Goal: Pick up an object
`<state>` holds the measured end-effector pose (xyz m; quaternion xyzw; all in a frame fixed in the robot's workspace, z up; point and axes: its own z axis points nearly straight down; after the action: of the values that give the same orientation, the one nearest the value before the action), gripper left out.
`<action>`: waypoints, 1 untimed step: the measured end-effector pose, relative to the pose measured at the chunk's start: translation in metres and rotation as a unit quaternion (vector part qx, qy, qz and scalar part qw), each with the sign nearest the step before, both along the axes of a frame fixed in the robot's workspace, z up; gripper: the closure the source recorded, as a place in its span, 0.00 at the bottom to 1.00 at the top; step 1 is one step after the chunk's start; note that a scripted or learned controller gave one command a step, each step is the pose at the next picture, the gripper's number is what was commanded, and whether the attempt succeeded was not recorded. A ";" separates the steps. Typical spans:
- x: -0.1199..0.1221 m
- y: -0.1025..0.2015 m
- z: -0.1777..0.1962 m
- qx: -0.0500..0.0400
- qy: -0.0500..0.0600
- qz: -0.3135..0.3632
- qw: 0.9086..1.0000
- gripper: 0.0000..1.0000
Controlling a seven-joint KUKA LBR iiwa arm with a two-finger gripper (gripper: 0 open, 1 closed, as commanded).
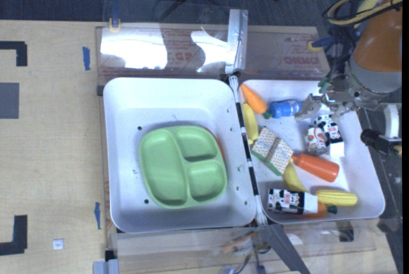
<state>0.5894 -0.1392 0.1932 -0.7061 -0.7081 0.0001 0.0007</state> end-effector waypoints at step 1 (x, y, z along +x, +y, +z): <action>0.017 0.034 -0.103 -0.001 -0.004 -0.038 0.999 0.00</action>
<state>0.6061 -0.1049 0.0898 -0.7324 -0.6809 -0.0019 -0.0025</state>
